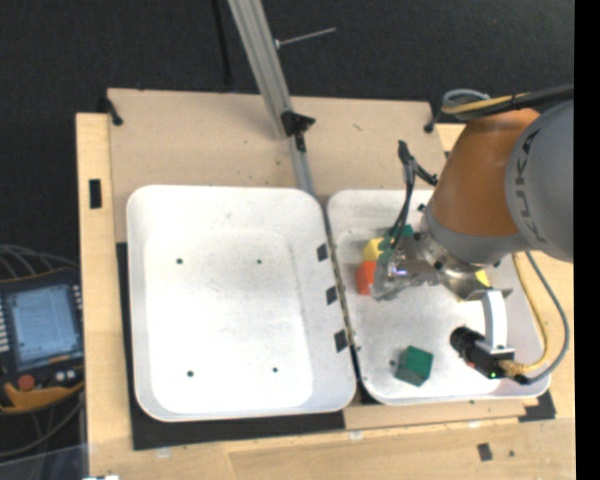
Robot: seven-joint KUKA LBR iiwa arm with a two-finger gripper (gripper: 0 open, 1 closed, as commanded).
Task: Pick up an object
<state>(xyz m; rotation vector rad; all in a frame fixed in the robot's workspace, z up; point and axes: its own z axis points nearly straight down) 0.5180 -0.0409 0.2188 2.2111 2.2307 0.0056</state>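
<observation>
My gripper [383, 280] reaches down into the left part of the right bin [380, 208], below the orange band of the arm [485, 183]. An orange object [364, 277] lies right beside the gripper's tip, on its left. A yellow object [377, 249] sits just above it, partly hidden by the gripper body, with a bit of green next to it. A green block [413, 365] rests apart near the bin's front edge. The arm covers much of the bin's right side.
The left bin [225, 298] lies beside the right one, with black clips along the shared rim. A slanted metal rod [265, 63] rises from the back of the bench. A pendant with a screen [35, 333] sits off the bench at the left.
</observation>
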